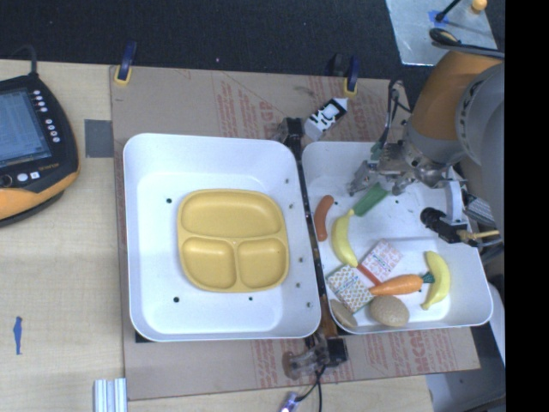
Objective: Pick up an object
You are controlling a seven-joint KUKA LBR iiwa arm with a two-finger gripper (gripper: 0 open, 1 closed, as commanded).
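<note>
Single fixed camera, mounted above the bench (60,299), looking down at a slant. Both white bins sit near frame centre: left bin (146,230) holds a yellow divided tray (232,237); right bin (467,312) lies just beside it. Far edge of the bench runs across the upper frame, with dark floor (214,11) beyond it, so the view faces away from the near bench edge. Distance is moderate: both bins fit whole, and bench margin shows at the left edge with a teach pendant (30,148). The arm (455,101) enters from the right, partly cut off.
</note>
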